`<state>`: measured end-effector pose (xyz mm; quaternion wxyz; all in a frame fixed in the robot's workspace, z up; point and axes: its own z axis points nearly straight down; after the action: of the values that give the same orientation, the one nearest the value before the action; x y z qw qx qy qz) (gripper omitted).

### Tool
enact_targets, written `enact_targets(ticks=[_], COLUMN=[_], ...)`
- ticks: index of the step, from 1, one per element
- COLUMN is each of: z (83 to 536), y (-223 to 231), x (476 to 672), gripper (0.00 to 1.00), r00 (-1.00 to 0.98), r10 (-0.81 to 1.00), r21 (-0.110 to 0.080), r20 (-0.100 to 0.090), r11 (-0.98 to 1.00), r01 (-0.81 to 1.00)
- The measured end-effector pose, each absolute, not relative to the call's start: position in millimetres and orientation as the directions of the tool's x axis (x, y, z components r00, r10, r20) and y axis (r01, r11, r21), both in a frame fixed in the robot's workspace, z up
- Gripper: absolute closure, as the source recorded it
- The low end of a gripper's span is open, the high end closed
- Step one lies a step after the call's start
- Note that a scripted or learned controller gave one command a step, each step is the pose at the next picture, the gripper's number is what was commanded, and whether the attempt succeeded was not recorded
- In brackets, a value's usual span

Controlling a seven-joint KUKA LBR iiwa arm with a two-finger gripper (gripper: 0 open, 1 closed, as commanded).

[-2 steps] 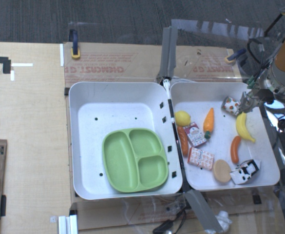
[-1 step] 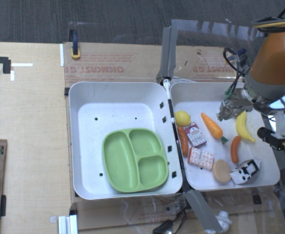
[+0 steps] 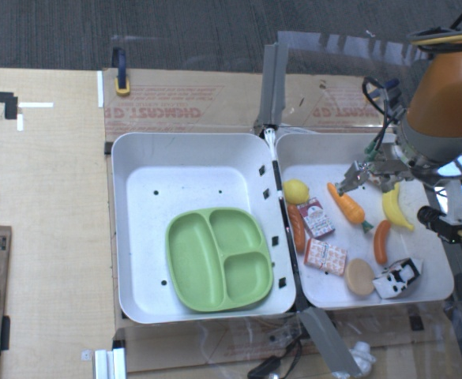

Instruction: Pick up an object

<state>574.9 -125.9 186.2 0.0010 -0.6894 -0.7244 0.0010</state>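
Camera view: my gripper [image 3: 355, 178], whether spread or closed I cannot tell, hangs just above-right of the carrot [image 3: 347, 204], whose long axis runs diagonally toward lower right.

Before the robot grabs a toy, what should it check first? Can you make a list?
1. Toys to pick sit in the right bin: ok. A carrot, lemon, banana and more lie there.
2. Gripper is over that bin: ok, it hangs just above the carrot's upper end.
3. Gripper already holds something: cannot tell, its fingertips are too small to read.
4. Carrot has room around it: ok, it lies apart from the banana and the small carton.
5. Green divided plate is out of the way: ok, it lies in the left bin.
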Motion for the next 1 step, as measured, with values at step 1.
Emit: enact_targets(ticks=[1], z=[91.5], y=[-153.4], x=[576.7], gripper=[0.00], r00=[-0.386], r10=[0.923], r21=[0.000], r20=[0.000], r11=[0.386], r01=[0.923])
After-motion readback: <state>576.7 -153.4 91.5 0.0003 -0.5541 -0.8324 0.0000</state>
